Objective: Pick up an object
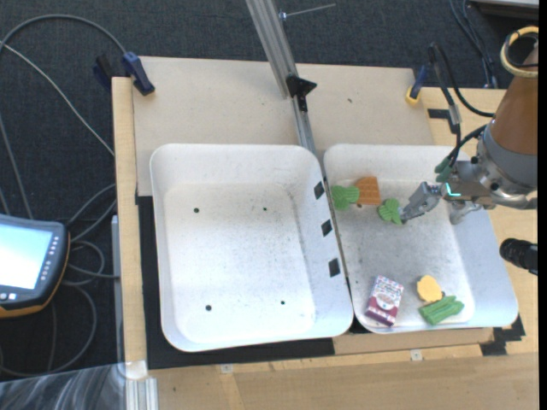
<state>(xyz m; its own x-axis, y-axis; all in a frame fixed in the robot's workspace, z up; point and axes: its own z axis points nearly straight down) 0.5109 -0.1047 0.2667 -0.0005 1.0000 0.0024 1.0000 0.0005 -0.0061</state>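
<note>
Nearest the camera, along the near edge of the right bin (504, 293), three items lie in a loose row: a small pink-and-white packet (385, 300) at left, a yellow piece (429, 288) just right of it, and a green ridged piece (442, 309) touching the yellow one on its near side. Farther back in the same bin, close to its left wall, a green leafy item (344, 196) sits against an orange block (368, 190). A second small green item (391, 211) lies a little to the right of the block, roughly mid-bin.

Arm enters from the right, orange band above a grey wrist. Pincer (416, 206) hangs low over the right bin, angled toward the left, its tip just beside the small green item (contact cannot be confirmed at this angle). Nothing is visibly between the fingers; whether they are spread or closed cannot be told from this view.

Left bin (171, 229) shows a bare white floor with fine dark speckling. A metal pole (273, 45) slants in from the far side, ending between the two bins. Both bins rest on a pale wooden table (214, 101), with blue clamps (137, 71) at its far corners. A handheld screen unit (26, 263) sits off the table at far left, cabled.
</note>
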